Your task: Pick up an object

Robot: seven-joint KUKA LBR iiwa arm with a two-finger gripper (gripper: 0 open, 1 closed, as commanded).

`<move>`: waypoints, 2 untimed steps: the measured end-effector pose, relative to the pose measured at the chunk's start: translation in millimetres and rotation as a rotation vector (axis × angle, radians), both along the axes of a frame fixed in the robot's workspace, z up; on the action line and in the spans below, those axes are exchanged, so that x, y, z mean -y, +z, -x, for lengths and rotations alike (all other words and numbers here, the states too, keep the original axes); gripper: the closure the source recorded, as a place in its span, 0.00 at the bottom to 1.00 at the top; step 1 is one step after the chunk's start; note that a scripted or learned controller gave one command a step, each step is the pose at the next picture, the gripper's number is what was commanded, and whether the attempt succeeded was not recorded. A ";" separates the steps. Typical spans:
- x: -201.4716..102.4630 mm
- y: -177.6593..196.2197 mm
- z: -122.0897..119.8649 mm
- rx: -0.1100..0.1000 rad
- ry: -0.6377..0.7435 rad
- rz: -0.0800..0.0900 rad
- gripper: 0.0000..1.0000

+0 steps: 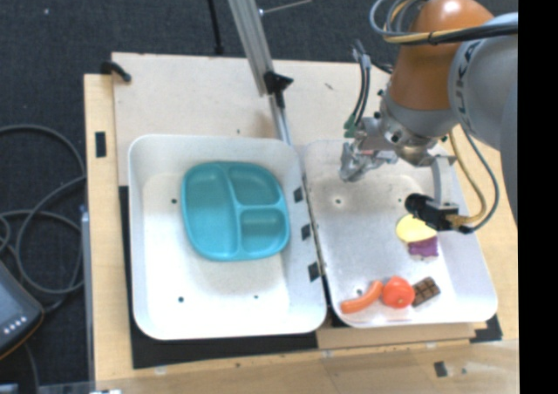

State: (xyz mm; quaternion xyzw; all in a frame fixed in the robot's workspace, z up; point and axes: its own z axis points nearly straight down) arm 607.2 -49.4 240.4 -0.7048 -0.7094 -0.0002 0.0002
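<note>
Presently the claw [351, 166] hangs over the far left corner of the right bin [366, 227], close to the rim that bin shares with the left bin [157, 235], and nothing can be seen gripped in it; whether it is spread or pressed together cannot be told from this slant. The grey arm [436, 44] with its orange band comes in from the right above the worktop [192, 96]. All the loose things that could be picked lie in the right bin, well apart from the claw, towards the near right side. A yellow piece [415, 229] touches a purple piece [425, 247] just below it (both too small to name more closely). Nearer the front rim an orange toy carrot [360, 297] lies against a red-orange toy tomato [398, 293], with a brown chocolate-like block [425, 290] just beside the tomato. The left bin holds a teal divided plate [235, 211] with three compartments, lying flat near its middle. A slanted aluminium post [244, 9] rises from behind the bins.
</note>
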 end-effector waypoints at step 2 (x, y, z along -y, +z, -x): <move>-104.8 4.2 -8.5 0.002 0.002 -0.001 1.00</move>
